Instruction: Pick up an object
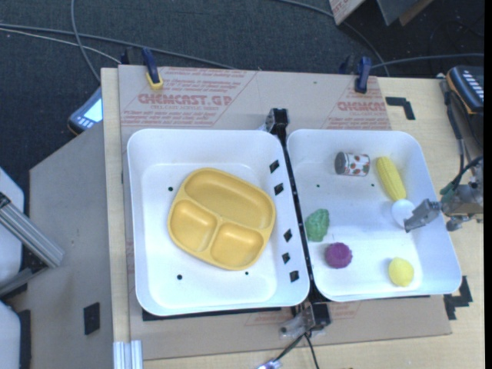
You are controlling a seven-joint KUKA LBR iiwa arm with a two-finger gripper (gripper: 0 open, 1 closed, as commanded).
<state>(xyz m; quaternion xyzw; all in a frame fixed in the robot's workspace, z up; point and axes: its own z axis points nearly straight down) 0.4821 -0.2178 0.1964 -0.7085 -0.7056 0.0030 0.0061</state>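
- The gripper (421,215) sat low at the right edge of the right bin (361,287), reaching in from the right; the view was too small and blurred there to tell how it was set, so its state could not be judged.
- A small white object (400,210) lay just beside the gripper's tip, possibly touching it; nothing could be seen held, so no grasp could be claimed.
- The corn cob (390,177) lay just above that white object, tilted along the bin's right part, apart from the gripper.
- The small can (352,163) rested on its side near the corn, toward the bin's far edge.
- The yellow lemon-like piece (400,271) lay near the bin's near right corner, below the gripper.
- The purple piece (337,254) and the green piece (317,223) lay near the divider, well apart from the gripper.
- The left bin (150,283) held a yellow divided plate (221,218).
- As a judgement, the pick was not yet done: every object rested on the bin floor, and closing on one and lifting it remained.
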